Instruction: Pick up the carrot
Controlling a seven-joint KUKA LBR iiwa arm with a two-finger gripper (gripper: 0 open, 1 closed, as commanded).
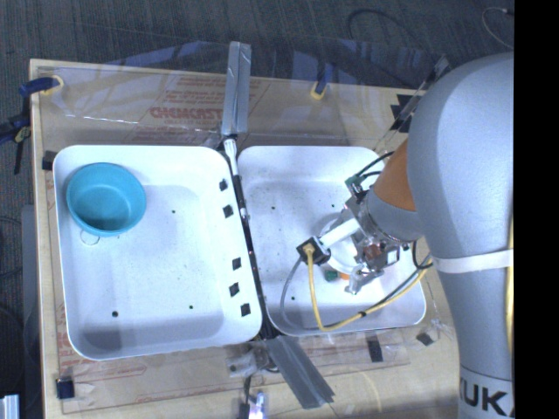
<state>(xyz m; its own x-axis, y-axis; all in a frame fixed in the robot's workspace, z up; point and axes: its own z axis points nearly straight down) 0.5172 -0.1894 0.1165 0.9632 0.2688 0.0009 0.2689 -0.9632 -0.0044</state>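
Camera view: grey arm [463, 173] reaches into right-hand shallow white bin [288, 190]. Jaws [349, 273] sit low, state undeterminable. Small carrot with green tip [333, 275] apparently lies beneath them. Centre over it before closing.

Two bins are set side by side on the bench [131, 90]. In the left bin [140, 321], a bowl [106, 199] is placed at the far left corner. Over the right bin [288, 168], the gripper [349, 273] is lowered near its front right part
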